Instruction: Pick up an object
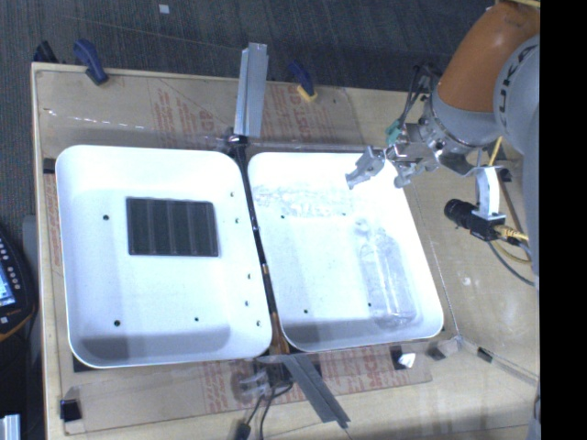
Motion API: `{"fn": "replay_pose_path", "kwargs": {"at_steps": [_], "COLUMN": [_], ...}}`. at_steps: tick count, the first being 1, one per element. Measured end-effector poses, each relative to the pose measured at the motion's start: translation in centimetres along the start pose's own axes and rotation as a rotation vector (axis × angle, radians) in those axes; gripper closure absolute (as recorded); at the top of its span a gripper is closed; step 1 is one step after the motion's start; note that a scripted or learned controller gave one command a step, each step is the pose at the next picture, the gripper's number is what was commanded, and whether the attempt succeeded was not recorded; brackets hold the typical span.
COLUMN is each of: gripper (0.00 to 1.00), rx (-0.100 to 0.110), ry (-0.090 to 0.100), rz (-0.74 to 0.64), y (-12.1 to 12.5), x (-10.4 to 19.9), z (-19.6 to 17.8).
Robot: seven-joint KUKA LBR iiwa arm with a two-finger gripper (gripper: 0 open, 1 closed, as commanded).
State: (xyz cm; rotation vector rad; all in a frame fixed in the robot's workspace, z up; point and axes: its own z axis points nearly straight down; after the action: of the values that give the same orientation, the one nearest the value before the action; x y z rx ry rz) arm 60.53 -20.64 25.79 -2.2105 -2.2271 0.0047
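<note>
A clear plastic bottle (385, 278) lies lengthwise in the right bin (316, 333), near its right wall. A crumpled piece of clear plastic (298, 200) lies at the far side of the same bin. A black ribbed rectangular block (172, 226) lies flat in the middle of the left bin (92, 337). My gripper (385, 169) hangs over the far right corner of the right bin, above and beyond the bottle. It is open, its fingers spread apart with nothing between them.
A grey metal bar (251, 90) stands at the far side between the two bins. Blue clamps (92, 62) hold the board at the back edge. Bare bench runs along the right of the right bin.
</note>
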Motion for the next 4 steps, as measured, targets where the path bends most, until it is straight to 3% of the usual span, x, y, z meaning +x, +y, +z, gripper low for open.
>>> {"fn": "replay_pose_path", "kwargs": {"at_steps": [1,2,3,4], "gripper": [0.00,0.00,0.00,0.00], "rx": [0.002,-0.004,-0.003,0.003], "ry": [0.001,-0.001,-0.001,0.001], "rz": [0.256,0.059,-0.002,0.204], "y": [-7.5,-3.7,2.0,-3.6], "x": [-0.3,0.9,0.0,-0.3], "z": [1.4,-6.2,-0.9,1.4]}}
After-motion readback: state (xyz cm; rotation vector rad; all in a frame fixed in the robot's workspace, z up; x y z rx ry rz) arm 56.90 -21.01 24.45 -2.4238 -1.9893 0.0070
